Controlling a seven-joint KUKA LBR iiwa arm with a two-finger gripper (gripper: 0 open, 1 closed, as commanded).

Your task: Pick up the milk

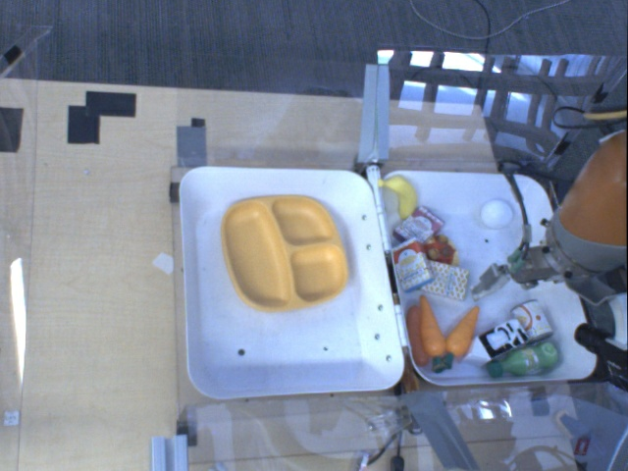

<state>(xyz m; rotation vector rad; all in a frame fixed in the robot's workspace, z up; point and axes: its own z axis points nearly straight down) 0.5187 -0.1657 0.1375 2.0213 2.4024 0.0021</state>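
One milk [514, 333] carton lies in right bin [579, 366]; hand [500, 275] above.

A yellow tray [285, 251] with three sections lies in the middle of the left bin [206, 351]. In the right bin [461, 186], a yellow banana [399, 194] sits in the far left corner. Two orange carrots [439, 332] lie side by side near the front edge. A green bottle [525, 361] lies along the front edge. A white ball [497, 213] rests near the back edge.
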